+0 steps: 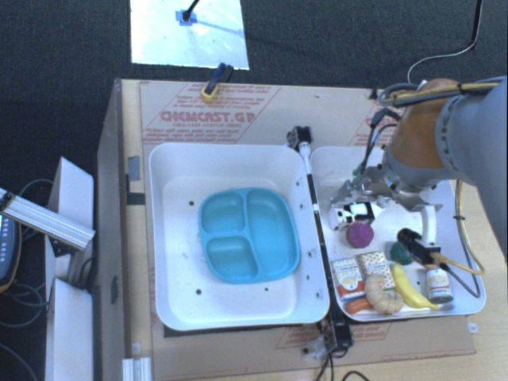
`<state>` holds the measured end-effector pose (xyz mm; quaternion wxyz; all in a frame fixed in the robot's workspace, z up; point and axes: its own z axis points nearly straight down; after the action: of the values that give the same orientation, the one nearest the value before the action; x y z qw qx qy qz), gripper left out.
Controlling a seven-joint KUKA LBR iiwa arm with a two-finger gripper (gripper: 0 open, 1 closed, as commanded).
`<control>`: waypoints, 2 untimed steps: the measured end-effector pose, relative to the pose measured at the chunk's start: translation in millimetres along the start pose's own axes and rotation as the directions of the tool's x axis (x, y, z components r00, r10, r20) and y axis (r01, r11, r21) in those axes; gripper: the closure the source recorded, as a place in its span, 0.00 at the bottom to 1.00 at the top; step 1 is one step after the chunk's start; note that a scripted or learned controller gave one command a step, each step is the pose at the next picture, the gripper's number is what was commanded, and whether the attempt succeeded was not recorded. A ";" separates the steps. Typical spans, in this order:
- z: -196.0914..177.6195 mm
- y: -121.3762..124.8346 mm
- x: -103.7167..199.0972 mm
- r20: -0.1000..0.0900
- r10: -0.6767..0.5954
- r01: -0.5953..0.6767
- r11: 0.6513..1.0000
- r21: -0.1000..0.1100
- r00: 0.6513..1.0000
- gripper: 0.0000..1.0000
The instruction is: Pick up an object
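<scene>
Sitting in the right bin (476, 296): purple ball (360, 234), with a black-and-white toy (353, 212) touching it just above. Gripper (359, 190) is hovering right over that toy; can't tell how it's set. Banana (408, 286), small bottle (437, 284) and snack packets (363, 273) are lying nearer the front. Blue divided tray (248, 235) is sitting in the left bin (171, 213).

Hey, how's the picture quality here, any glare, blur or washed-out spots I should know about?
Camera view: lighting is even and soft, with faint shadows inside the left bin; the white sheet on the dark floor is overexposed and its detail washed out; the blue tray is reasonably sharp; small items near the banana look soft and low in resolution; the end effector is slightly blurred.
</scene>
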<state>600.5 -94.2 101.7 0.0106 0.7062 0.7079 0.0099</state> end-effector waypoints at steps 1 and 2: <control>-0.8 -16.7 -14.4 -0.001 0.000 0.000 1.000 -0.010 1.000 0.00; -0.4 -15.8 -13.2 0.002 0.000 0.001 1.000 -0.006 1.000 0.00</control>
<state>584.7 -107.4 101.7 0.0136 0.7060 0.7080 0.0111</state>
